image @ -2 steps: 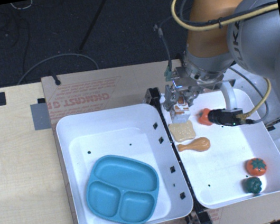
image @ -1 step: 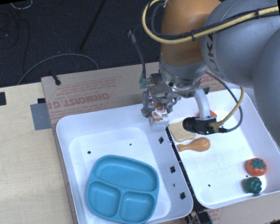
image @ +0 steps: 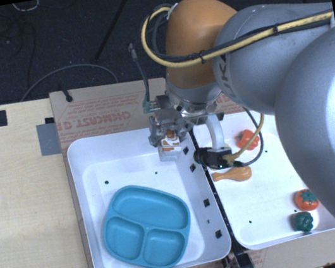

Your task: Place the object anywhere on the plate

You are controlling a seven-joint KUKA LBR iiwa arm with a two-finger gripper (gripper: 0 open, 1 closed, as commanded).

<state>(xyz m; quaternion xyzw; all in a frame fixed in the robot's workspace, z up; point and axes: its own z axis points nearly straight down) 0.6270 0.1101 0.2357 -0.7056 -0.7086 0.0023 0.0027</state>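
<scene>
A blue plate (image: 147,227) with three compartments lies in the left bin (image: 91,175), towards its front. My gripper (image: 169,141) hangs over the far right part of that bin, beyond the plate's far edge and apart from it. A small orange and white patch sits at the gripper's tip; I cannot tell whether it is a held thing. In the right bin (image: 272,233) lie a tan drumstick-shaped piece (image: 234,175), an orange-red piece (image: 247,140), a tomato-like piece (image: 306,200) and a dark green piece (image: 303,222).
The arm's big grey body covers the right bin's far right side. A ridge (image: 207,203) divides the two bins. A cardboard sheet (image: 100,113) lies under the bins, and pale wooden bench (image: 20,207) stretches to the left.
</scene>
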